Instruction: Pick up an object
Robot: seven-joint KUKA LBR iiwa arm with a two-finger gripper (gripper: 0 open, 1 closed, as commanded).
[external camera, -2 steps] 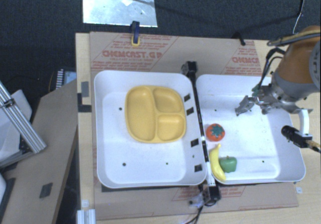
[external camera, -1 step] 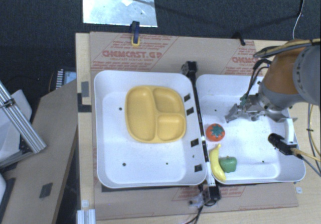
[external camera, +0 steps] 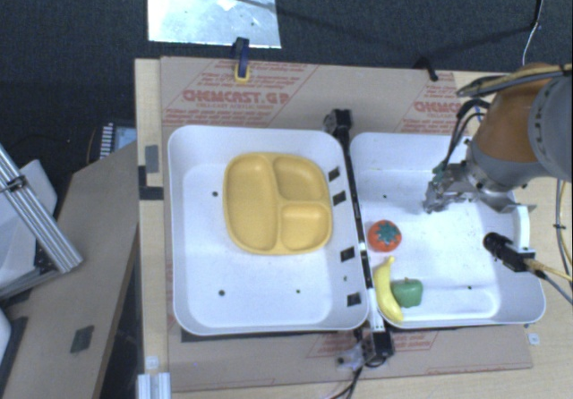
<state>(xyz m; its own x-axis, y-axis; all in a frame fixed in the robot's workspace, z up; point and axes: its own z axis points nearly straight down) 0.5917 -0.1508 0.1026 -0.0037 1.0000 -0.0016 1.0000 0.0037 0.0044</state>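
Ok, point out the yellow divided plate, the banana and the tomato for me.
yellow divided plate point(external camera: 276, 203), camera view, centre ridge.
banana point(external camera: 387, 293), camera view, middle of its curve.
tomato point(external camera: 385, 235), camera view, red top.

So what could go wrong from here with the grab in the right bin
1. The gripper sits over bare floor of the right bin, apart from the tomato, so closing here would likely catch nothing.
2. The banana and green apple touch near the bin wall; a grab there may nudge one away.

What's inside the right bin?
A tomato, a banana, a green pepper and the claw inside the right bin. The arm covers its far right corner.
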